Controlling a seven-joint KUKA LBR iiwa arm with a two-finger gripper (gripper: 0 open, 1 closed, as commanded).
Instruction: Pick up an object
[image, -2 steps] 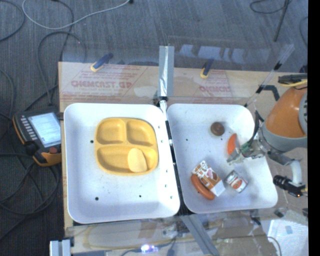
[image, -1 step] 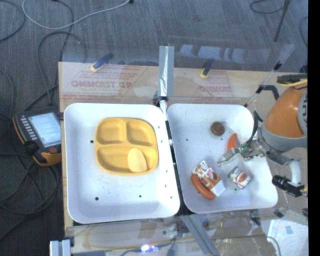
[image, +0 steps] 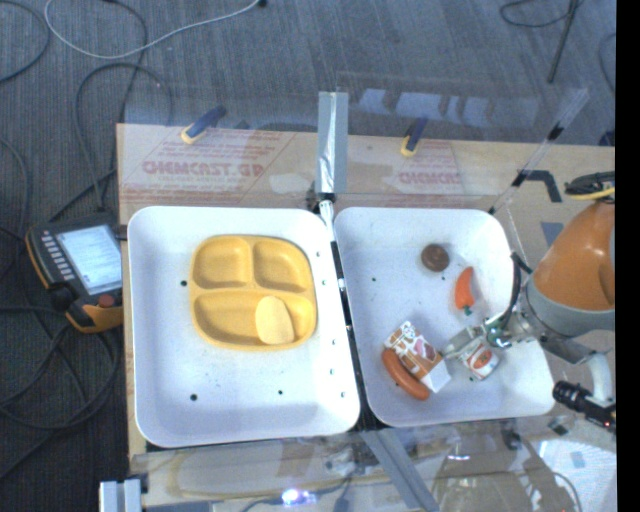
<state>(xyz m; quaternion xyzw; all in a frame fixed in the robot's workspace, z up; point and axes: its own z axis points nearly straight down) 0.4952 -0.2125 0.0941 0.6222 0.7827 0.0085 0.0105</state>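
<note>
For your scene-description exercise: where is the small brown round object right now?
The brown round object lies in the right bin, toward its far side, just up and left of the orange carrot-like piece.

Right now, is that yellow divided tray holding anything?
Yes. The yellow tray in the left bin holds one pale oval piece in its lower right compartment.

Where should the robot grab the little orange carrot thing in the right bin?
Probably across the middle of the orange carrot, coming straight down from above. It lies flat and is long and thin, so its narrow width should fit between the fingers. It lies apart from the brown round piece, leaving room on both long sides.
</note>
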